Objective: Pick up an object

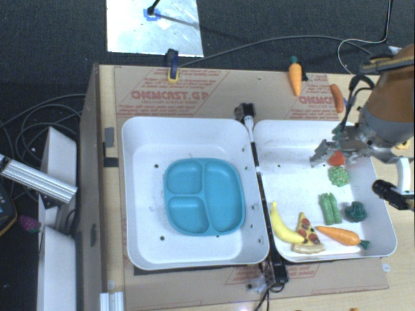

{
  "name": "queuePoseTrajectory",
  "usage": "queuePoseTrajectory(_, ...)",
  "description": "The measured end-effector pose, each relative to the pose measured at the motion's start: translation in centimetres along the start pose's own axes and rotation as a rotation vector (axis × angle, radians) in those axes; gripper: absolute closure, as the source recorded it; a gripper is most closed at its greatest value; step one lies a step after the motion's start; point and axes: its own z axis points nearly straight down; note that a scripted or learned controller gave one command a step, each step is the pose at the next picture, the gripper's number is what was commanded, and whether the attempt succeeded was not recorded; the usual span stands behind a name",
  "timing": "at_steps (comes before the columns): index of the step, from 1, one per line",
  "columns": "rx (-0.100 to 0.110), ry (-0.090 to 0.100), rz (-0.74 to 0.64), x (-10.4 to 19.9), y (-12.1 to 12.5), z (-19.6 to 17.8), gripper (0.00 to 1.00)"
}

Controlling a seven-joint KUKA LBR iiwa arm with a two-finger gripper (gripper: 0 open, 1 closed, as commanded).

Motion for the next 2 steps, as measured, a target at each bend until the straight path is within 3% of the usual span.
queuePoseTrajectory(1, 0.000, -0.001, 0.002, -5.2, -0.4, 1.8, 0.00)
queuePoseTrajectory(2, 0.003, 0.001, -0.001, -5.9, 7.8, 11.0, 0.00)
